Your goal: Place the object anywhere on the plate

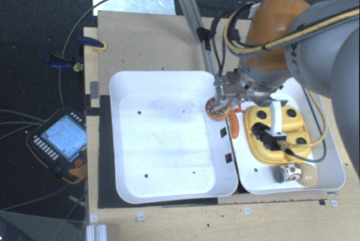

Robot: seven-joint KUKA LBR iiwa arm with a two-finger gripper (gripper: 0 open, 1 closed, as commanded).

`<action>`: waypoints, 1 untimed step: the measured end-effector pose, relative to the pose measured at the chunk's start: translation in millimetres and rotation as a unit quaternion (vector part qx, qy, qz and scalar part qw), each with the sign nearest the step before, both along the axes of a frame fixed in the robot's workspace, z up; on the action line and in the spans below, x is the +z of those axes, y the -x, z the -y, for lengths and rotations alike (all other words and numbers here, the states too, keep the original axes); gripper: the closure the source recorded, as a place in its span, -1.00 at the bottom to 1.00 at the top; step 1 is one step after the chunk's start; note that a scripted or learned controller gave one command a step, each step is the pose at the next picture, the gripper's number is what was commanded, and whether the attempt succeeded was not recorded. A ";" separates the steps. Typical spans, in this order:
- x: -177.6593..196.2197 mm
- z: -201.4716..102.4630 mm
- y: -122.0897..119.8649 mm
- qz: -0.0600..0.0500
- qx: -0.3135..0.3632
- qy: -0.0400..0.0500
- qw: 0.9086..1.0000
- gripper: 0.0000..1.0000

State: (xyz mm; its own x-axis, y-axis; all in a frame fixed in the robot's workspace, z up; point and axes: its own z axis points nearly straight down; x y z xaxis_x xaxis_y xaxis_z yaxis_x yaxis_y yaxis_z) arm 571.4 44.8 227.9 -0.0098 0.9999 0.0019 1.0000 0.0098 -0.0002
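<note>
Brown ring-shaped object (215,110), the thing to be placed, sits at the shared edge of the two bins, over the right wall of the left bin (163,74). The gripper (223,100) is directly upon it. Whether the gripper is closed on the ring or merely touching it cannot be told from this view, nor whether the ring is lifted clear of the rim.

The yellow moulded dish (296,128) in the right bin (338,177), taken here to be the plate, lies just right of the ring and carries nothing from the task. Judged progress: the ring has been reached and the placing itself is not yet done. What is left is a short carry to the right and a release over the yellow surface.

Around and in the way: an orange stick-like piece (234,125) lies between ring and plate, close to the bin wall, and could be nudged by a low carry. The raised bin rims also stand across that path. A small patterned can (288,173) and a tan ball (307,178) rest at the near edge of the right bin, beside the plate and apart from the route. The arm's own wrist hangs over much of the plate, hiding part of it. On the desk (147,43) nothing else stands near; a handheld control unit (59,142) lies off its left side.
</note>
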 end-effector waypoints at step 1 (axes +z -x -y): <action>-7.5 -56.0 26.7 -0.001 0.000 0.000 1.000 1.00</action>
State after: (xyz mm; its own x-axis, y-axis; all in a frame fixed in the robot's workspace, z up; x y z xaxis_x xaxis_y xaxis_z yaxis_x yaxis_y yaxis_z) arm 544.7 100.8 220.4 -0.0106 0.9999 0.0021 0.9999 0.0106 -0.0030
